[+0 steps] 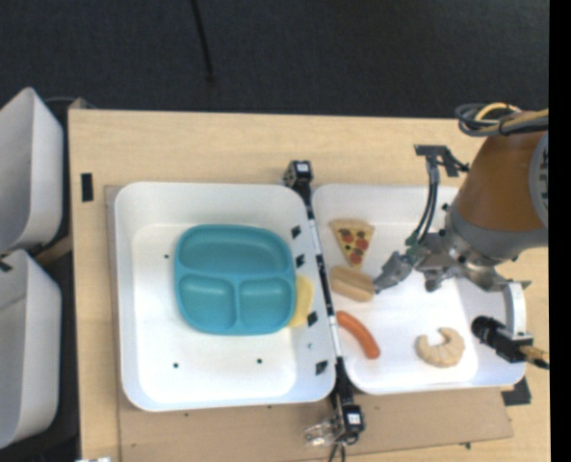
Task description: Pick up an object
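Camera view, from above at a slant. Surface: pale wood bench on a dark floor, w/ a thin black cable running across the floor; two white moulded shapes stand at the view's left edge, cut off by the frame. Two shallow white bins sit side by side, touching along a seam fitted w/ small black clips. Bin at view's left: a teal divided plate lies flat near centre; a yellow piece pokes out from under its right rim, mostly hidden, so its kind can't be told. Bin at view's right: pizza slice near the seam at top; tan bun just below it; orange-red sausage lower, lying diagonally beside the seam; pale croissant-like piece well apart toward the bin's lower right. Arm, orange & grey, enters from the view's right, partly cut off, and covers part of that bin's floor. Gripper hangs low over the bin, just beside the bun's right end; contact w/ the bun can't be judged at this res. Whether the gripper is released or clenched cannot be told, and nothing is seen grasped in it. A small tangle of metal or wire at the bench's front edge is too small to identify.
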`<state>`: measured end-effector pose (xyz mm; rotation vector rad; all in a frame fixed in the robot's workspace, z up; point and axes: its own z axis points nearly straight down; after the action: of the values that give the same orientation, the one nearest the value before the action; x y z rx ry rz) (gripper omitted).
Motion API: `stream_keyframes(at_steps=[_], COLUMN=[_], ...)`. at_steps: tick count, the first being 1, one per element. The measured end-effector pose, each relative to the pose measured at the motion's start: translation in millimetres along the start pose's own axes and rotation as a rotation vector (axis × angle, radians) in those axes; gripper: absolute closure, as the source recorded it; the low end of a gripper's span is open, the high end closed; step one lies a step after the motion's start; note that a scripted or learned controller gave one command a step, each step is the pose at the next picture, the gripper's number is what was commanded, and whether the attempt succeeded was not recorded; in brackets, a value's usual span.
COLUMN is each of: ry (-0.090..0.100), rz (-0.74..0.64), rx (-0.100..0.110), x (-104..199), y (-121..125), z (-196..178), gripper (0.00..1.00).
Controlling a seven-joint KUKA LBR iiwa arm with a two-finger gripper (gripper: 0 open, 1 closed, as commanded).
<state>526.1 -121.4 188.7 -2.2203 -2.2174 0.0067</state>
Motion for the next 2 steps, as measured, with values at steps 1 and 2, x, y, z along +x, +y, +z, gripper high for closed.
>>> stream_keyframes(at_steps=[1,2], ry=[0.0,0.0], rz=[0.001,0.002], rx=[0.0,-0.003], x=[3.1,1.9], y=[-0.4,-0.8], z=[62.8,89.7], gripper=[0.0,0.0])
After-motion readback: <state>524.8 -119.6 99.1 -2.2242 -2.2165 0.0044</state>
